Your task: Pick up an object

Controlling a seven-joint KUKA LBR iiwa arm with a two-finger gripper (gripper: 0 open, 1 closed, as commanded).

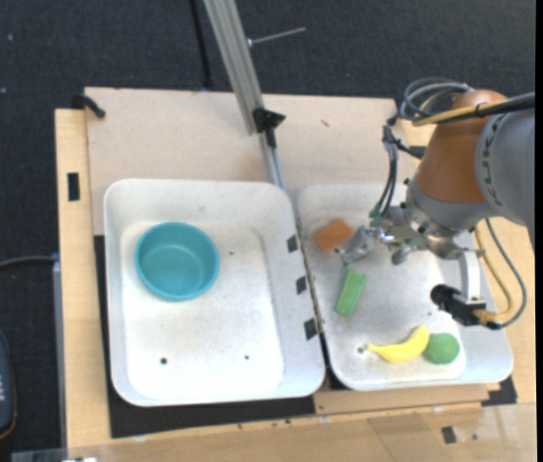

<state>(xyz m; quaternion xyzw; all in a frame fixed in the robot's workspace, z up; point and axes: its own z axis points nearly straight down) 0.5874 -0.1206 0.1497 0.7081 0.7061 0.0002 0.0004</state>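
My gripper [375, 248] hangs low over the right bin [483, 354], with the grey and orange arm reaching in from the right. Its two fingers stand apart, open, and I see nothing between them. An orange block [332, 234] lies just left of the left fingertip [354, 250], close to it. Just below the gripper, a green cylinder [350, 293] lies on the bin floor. A yellow banana [399, 346] and a green ball [442, 348] rest near the bin's front edge.
The left bin [252, 354] holds a blue bowl [177, 260]. A metal pole [238, 56] slants up from between the bins at the back. A black cable connector [450, 301] hangs off the arm over the right bin.
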